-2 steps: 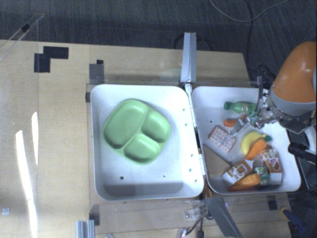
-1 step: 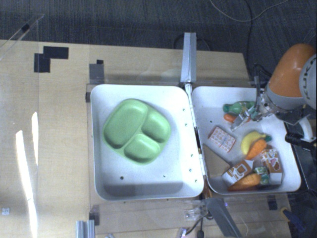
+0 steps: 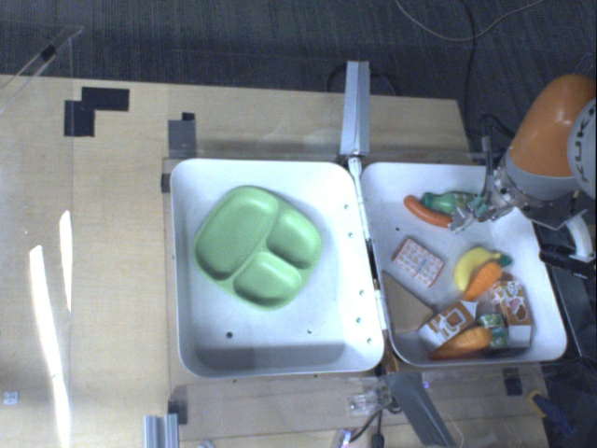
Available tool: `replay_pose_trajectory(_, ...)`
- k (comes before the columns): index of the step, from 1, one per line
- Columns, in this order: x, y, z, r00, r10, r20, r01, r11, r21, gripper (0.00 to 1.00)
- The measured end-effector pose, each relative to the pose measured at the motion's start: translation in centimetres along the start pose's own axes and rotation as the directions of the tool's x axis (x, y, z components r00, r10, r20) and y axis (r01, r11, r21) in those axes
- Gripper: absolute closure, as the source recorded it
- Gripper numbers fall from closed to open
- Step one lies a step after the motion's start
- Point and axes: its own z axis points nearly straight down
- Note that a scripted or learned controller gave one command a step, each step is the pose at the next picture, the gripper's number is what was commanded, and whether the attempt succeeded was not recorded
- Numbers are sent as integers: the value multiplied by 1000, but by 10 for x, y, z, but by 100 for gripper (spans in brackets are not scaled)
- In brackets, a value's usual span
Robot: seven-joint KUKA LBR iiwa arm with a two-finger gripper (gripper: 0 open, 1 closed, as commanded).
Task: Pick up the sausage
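Note:
The sausage [image 3: 425, 211], a short orange-red curved piece, lies at the back of the right bin [image 3: 552, 343], near its left side. A green toy item [image 3: 444, 200] touches its right end. My gripper [image 3: 469, 212] reaches in from the right, low over the bin. Its tip is beside the green item and just right of the sausage. The arm's orange band [image 3: 550, 138] shows above it at the right edge. Nothing is visibly held.
The right bin also holds a waffle-like cracker [image 3: 417, 261], a yellow fruit [image 3: 472, 265], a carrot [image 3: 484, 279], small cartons [image 3: 508, 302] and another orange piece [image 3: 461, 343] at the front. A green divided plate [image 3: 258, 245] sits in the left bin [image 3: 196, 343].

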Motion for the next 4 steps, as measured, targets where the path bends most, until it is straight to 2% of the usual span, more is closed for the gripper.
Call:
replay_pose_trajectory(1,0,0,0,1000,0,0,0,1000,0,0)
replay_pose_trajectory(2,2,30,2,999,-33,-12,33,998,44,0)
replay_pose_trajectory(3,-14,35,1,997,-68,-41,71,996,60,0)
replay_pose_trajectory(4,-5,43,2,988,152,-22,-150,987,55,0)
